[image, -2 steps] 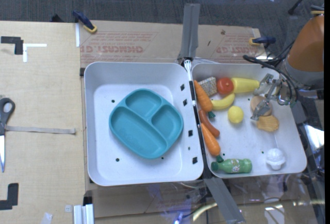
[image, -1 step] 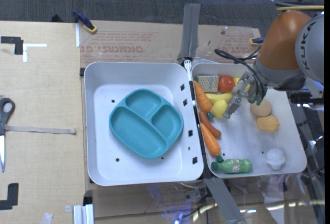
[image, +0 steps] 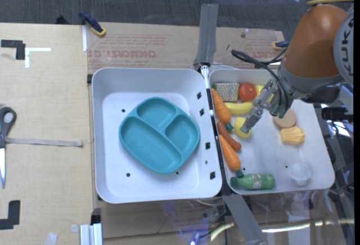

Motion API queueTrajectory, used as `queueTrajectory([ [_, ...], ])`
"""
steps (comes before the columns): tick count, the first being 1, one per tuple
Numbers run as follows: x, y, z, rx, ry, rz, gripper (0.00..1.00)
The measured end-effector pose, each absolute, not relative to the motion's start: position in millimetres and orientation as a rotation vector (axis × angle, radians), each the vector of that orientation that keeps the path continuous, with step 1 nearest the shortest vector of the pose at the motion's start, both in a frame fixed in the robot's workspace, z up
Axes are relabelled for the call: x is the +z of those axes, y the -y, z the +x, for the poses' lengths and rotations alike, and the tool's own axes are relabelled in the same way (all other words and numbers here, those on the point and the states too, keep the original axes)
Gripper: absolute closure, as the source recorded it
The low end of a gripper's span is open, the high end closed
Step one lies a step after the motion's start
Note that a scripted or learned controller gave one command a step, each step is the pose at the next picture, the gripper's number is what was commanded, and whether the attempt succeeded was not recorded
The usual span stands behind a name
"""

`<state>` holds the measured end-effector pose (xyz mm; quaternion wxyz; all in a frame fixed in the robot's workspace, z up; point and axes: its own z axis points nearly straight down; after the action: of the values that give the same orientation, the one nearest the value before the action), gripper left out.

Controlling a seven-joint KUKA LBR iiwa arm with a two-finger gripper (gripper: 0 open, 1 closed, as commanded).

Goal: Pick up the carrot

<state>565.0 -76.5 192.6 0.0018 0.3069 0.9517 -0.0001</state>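
Two orange carrots lie along the left wall of the right bin (image: 315, 182): one carrot (image: 220, 106) near the top, another carrot (image: 229, 152) lower down. My gripper (image: 257, 115) hangs over the middle of that bin, just right of the upper carrot and above a small yellow piece (image: 242, 128). It is apart from both carrots. The grey arm with its orange band (image: 318, 41) reaches in from the upper right.
The right bin also holds a banana (image: 239, 107), a tomato (image: 246, 92), a waffle square (image: 226, 90), a red sausage (image: 228, 135), a round biscuit (image: 286, 120), a yellow shell shape (image: 293, 136), a green bottle (image: 254, 182) and a clear cup (image: 300, 170). A blue divided plate (image: 160, 134) lies in the left bin (image: 107, 182).
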Motion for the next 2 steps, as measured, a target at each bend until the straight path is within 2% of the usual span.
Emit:
queueTrajectory([
  [1, 192, 14, 513.2, -0.001, -2.868, 1.280, 0.00],
  [2, 191, -24, 478.3, -0.001, -2.905, 1.196, 0.00],
])
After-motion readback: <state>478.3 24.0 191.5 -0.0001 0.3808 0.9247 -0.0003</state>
